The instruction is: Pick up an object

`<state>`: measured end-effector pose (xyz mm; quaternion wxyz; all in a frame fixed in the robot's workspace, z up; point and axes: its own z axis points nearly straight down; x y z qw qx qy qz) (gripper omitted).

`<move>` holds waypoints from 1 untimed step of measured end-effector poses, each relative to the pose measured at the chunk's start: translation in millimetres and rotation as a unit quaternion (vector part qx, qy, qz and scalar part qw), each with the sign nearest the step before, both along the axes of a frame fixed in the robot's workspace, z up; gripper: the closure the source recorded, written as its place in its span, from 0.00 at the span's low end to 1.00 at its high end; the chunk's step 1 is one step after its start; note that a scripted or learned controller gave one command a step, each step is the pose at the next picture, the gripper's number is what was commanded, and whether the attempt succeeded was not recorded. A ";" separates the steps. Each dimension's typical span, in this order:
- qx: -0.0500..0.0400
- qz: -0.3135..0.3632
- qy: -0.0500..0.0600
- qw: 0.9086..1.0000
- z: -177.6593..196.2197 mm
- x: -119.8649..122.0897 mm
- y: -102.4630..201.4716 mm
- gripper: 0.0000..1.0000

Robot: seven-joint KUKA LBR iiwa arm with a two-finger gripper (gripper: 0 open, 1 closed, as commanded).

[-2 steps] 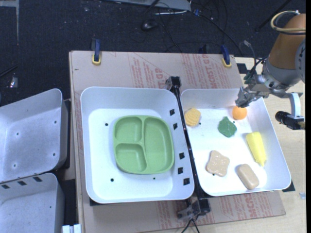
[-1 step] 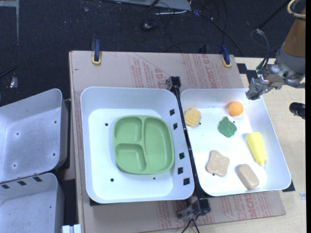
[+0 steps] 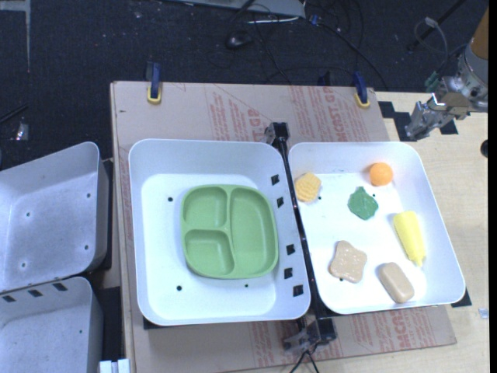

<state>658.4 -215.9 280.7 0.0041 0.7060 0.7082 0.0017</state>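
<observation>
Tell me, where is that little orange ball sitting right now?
The orange ball lies in the right-hand white bin, near its far corner, just beyond the green piece and to the right of the round yellow waffle-like piece.

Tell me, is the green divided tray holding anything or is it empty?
Empty. All three compartments of the green tray show bare green, and the food items lie in the right bin.

I see red print on the brown board [image 3: 233,111] under the bins. The letters are turned around and faint, so I cannot read the words. More red print shows on the board's bottom edge, also too faint to read. I find no other words or numbers.
</observation>
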 end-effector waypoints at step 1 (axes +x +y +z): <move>0.003 0.002 0.005 1.000 -14.9 -14.4 55.2 1.00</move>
